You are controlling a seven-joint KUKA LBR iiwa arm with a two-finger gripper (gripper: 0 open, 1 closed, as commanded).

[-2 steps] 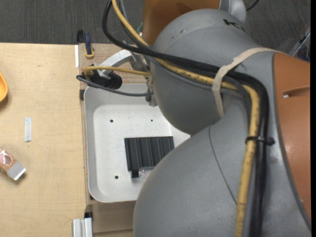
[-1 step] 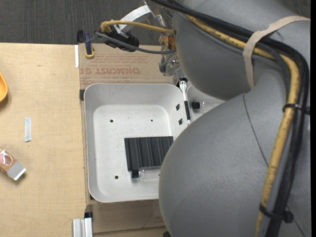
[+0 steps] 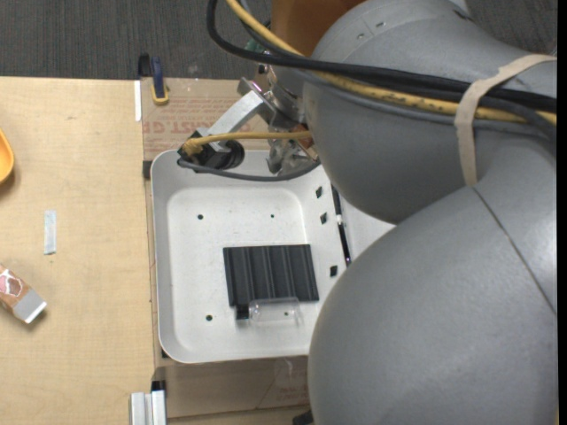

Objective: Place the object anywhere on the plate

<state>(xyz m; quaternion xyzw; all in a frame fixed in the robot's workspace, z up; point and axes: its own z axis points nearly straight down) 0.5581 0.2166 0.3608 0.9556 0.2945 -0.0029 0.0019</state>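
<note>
Clearly the biggest thing in the camera view is the grey arm [image 3: 425, 237], whose bulky links cover the right half and hide whatever lies beneath them. Black and yellow cables [image 3: 372, 73] run across its upper link, held by a pale strap.

Left of the arm sits a shallow white bin [image 3: 177, 264] on the desk [image 3: 71, 149]. The object [image 3: 268, 274], a flat black ribbed block, lies on the bin floor in its nearer half, toward the right side and close to the arm's lower link. Its long axis runs left to right across the view, roughly parallel to the bin's near rim, with a slight tilt. Its ribs run the other way, from the far edge to the near edge. A small clear plastic piece [image 3: 271, 312] touches the block's near edge.

The gripper [image 3: 285, 151] hangs at the bin's far rim, well apart from the block and mostly tucked under the arm's link. Whether it is apart or together cannot be told, and nothing is seen in its hold. A black fitting [image 3: 213, 155] with a yellow cable sits just left of it on the rim.

Beyond the bin lies a sheet of printed cardboard [image 3: 199, 109], with a blue clamp [image 3: 157, 76] at its left edge. On the bare desk to the left are a small grey strip [image 3: 50, 233], a brown and white packet [image 3: 18, 296], and an orange thing [image 3: 4, 159] cut by the frame.
</note>
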